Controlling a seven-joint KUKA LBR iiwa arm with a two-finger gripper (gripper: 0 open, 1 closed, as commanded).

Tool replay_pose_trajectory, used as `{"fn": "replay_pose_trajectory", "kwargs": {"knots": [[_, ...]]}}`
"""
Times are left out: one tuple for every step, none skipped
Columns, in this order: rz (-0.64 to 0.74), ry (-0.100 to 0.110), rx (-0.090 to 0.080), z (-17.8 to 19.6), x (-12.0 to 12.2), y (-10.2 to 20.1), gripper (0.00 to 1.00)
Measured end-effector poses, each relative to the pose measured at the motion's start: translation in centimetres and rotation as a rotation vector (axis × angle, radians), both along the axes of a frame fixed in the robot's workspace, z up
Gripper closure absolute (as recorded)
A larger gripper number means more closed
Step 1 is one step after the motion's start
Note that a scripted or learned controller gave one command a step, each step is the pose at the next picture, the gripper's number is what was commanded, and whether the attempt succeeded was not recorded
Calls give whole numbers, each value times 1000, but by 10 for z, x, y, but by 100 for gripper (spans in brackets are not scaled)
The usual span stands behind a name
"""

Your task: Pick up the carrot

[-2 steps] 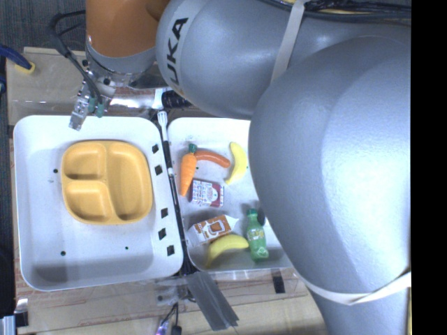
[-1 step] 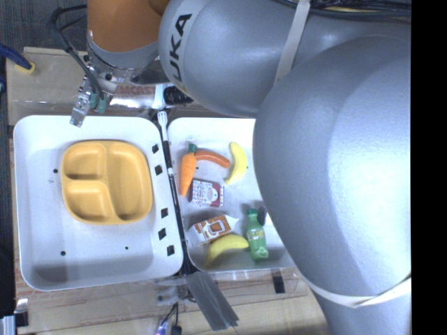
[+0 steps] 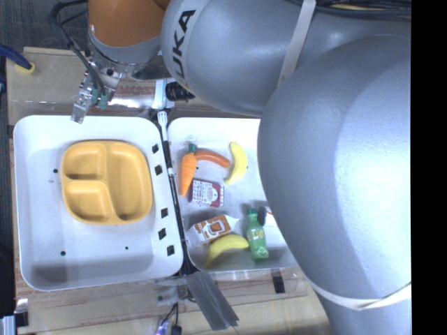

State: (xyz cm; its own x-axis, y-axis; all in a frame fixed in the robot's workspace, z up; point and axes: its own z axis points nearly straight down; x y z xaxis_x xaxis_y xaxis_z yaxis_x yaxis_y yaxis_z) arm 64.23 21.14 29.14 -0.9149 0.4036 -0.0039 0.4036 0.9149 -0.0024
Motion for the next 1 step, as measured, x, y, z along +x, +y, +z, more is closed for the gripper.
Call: {"fn": "replay_pose_trajectory", "kwargs": {"knots": [[158, 4, 2, -17, -3, 8, 100]]}}
